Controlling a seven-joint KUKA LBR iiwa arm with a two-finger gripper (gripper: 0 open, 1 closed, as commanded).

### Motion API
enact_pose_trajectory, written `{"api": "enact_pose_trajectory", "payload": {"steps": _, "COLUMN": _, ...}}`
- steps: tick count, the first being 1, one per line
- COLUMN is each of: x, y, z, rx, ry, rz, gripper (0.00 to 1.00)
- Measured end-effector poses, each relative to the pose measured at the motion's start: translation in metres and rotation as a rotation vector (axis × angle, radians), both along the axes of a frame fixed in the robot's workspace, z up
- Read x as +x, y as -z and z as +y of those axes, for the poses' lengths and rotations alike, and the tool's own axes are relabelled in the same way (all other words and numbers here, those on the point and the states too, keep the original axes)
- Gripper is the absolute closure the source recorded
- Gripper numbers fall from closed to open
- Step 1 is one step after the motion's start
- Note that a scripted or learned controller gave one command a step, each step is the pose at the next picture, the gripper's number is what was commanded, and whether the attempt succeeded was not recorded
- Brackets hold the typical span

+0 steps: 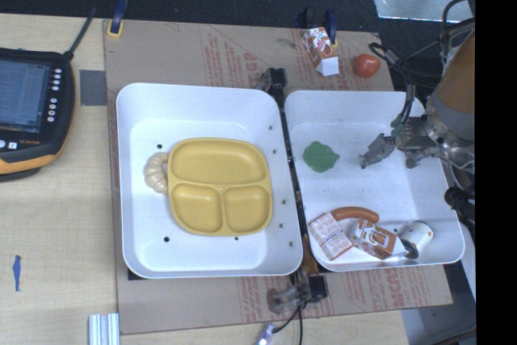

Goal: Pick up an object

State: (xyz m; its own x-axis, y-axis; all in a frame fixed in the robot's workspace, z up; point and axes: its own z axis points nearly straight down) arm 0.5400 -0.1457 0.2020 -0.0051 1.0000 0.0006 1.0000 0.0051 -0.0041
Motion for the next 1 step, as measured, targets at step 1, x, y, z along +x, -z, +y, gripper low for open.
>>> {"api": "enact_pose_trajectory", "payload": {"steps": 1, "x": 0.0496, "y": 0.1118, "z": -0.0663, "rx": -0.001, "ry": 0.000, "rz": 0.002, "gripper": 0.00}}
